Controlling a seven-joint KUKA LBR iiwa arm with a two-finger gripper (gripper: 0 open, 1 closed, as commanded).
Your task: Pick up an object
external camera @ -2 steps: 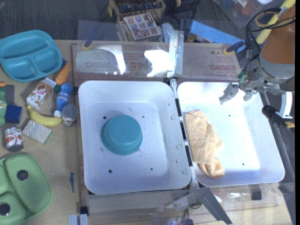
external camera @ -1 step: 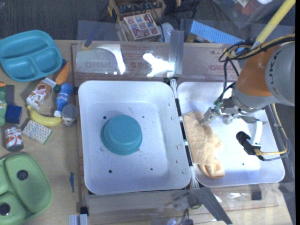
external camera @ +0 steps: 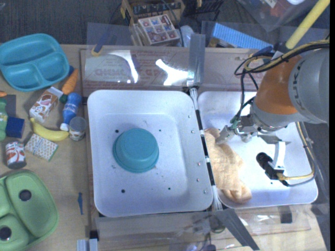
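Teal bowl [external camera: 136, 149], left bin [external camera: 99, 114]; crumpled tan cloth [external camera: 229, 170], right bin [external camera: 296, 192]

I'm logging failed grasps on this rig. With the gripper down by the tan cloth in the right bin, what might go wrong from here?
1. The gripper sits at the upper end of the tan cloth, not over its middle, so it may pinch only an edge, which would likely slip out on lifting.
2. The tan cloth lies along the left wall of the right bin; working that close, the gripper might strike the wall.

Teal bowl [external camera: 136, 149], tan cloth [external camera: 229, 167] (white bins [external camera: 157, 190])
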